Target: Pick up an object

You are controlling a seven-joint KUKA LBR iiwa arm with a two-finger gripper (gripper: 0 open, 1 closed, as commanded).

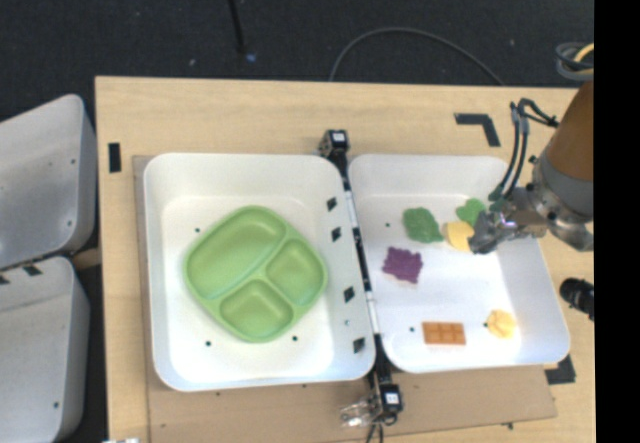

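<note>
The right bin [520, 326] holds several small toys: a green leafy piece [421, 224], a purple piece [403, 263], an orange block [444, 333], a yellow piece [501, 323], another yellow piece [458, 234] and a small green piece [470, 210]. My gripper [487, 233] hangs low over the bin's upper right part, right beside the yellow piece and the small green piece. Its tip is dark and small here.
The left bin [165, 231] holds a green divided plate [256, 273]. A hinged divider [350, 251] runs between the bins. The arm's orange band [572, 136] and cables sit at the right edge. A black cable curves over the dark floor behind the bench.
</note>
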